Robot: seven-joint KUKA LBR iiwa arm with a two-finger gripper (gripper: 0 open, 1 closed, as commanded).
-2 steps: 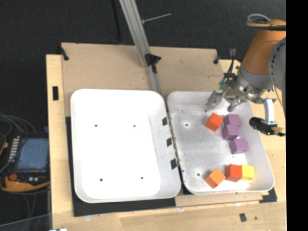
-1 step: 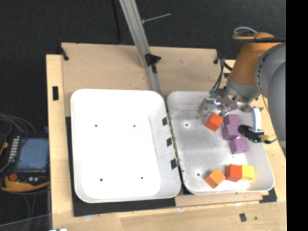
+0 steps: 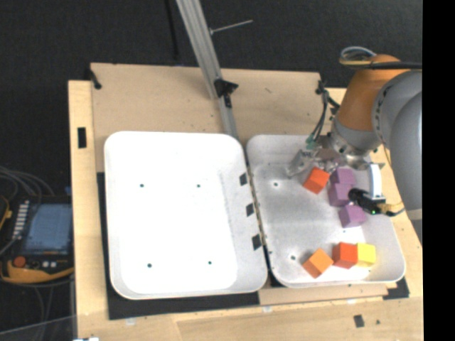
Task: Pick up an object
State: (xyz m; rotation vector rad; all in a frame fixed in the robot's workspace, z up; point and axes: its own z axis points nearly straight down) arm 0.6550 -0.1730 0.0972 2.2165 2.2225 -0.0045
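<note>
My gripper (image 3: 318, 163) hangs over the upper part of the right bin (image 3: 284, 222), reaching in from the right under the orange wrist band. An orange-red block (image 3: 316, 180) sits right below its tip, touching or nearly touching it; whether it is gripped is unclear. Just right of it is a purple block (image 3: 343, 185), and a second purple block (image 3: 352, 214) lies a little lower. Along the bin's front edge an orange block (image 3: 319, 262), a red-orange block (image 3: 345, 254) and a yellow block (image 3: 366, 253) lie close together in a row.
The left bin (image 3: 174, 212) lies beside the right one, with black clips along the shared edge. A slanted metal pole (image 3: 206, 55) rises from the bench behind the bins. The grey arm body and cables crowd the right bin's right rim.
</note>
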